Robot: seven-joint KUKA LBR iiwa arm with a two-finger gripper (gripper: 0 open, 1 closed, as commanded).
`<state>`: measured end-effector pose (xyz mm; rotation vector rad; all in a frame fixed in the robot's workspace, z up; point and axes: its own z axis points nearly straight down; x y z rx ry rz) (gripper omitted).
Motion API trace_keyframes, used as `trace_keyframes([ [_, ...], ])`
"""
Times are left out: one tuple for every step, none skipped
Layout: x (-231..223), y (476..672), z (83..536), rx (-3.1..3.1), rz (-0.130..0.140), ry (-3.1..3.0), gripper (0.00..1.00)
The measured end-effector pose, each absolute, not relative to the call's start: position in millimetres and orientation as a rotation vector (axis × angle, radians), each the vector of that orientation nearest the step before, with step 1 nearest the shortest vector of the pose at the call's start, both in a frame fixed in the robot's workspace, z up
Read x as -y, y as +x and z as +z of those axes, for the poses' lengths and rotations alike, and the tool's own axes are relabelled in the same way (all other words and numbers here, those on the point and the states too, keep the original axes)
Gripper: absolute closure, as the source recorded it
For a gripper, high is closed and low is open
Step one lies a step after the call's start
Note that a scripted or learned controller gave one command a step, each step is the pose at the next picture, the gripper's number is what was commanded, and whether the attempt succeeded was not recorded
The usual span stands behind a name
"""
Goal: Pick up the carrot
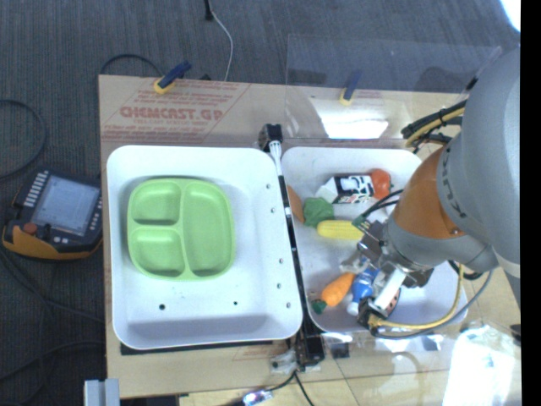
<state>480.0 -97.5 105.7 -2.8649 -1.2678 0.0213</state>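
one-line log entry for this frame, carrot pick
phase: reaching | gripper: low in right bin, beside carrot | carrot: lying on bin floor, not lifted | left bin: green plate

A green divided plate (180,227) lies in the middle of the left bin (127,311); in the right bin (439,311), an ear of yellow corn (338,229) sits near the left wall, a green vegetable (318,211) touching it; a teach pendant (55,214) rests off the bench's left edge.

Lab: teach pendant (52,214), clamped bench (186,112)
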Motion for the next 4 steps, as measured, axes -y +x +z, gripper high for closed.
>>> trace_keyframes([
  [99.6, 483.7, 90.9, 0.875, 0.000, -3.010, 1.00],
  [99.3, 482.4, 98.5, 0.877, 0.009, -3.007, 1.00],
  [98.9, 482.8, 91.0, 0.924, 0.005, -2.999, 1.00],
  [101.3, 484.3, 91.0, 1.134, 0.000, -2.936, 1.00],
])
